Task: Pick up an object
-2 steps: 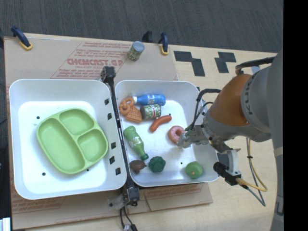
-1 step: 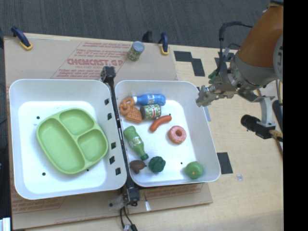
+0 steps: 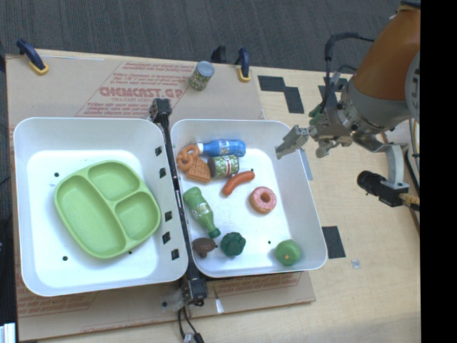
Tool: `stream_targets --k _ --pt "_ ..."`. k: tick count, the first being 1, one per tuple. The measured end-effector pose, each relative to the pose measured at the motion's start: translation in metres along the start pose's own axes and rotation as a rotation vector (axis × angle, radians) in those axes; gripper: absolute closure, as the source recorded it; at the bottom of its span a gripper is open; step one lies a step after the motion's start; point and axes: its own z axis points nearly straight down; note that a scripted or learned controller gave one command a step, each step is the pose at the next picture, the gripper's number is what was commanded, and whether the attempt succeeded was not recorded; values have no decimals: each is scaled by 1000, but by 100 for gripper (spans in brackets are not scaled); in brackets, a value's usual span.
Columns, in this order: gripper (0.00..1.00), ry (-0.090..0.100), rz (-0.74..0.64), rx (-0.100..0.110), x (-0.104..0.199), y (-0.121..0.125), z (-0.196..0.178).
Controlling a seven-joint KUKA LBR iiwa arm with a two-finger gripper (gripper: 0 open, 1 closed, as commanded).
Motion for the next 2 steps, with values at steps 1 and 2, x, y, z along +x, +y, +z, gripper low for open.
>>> stream_targets --k 1,2 --pt "0 4 1 11 -9 16 166" --pt "0 5 -1 9 -27 -68 211"
